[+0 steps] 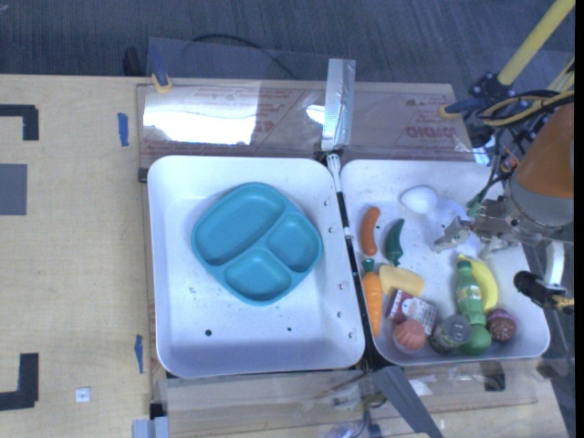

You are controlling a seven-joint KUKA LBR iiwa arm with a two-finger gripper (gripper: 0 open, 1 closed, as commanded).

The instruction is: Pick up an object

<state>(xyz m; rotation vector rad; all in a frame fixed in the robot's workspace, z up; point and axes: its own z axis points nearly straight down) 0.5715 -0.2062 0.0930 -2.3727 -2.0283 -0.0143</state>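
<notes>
Bench, red-lettered clear panel

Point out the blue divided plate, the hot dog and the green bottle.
Blue divided plate [257, 242]: camera view, left bin, on its central ridge.
Hot dog [369, 231]: camera view, right bin, mid-length.
Green bottle [470, 299]: camera view, right bin, on its label.

The left bin has bare floor around the blue plate, widest along its near side. In the right bin, toys crowd the near half: carrot, bottle, banana; the far left corner lies open beside the egg
</notes>
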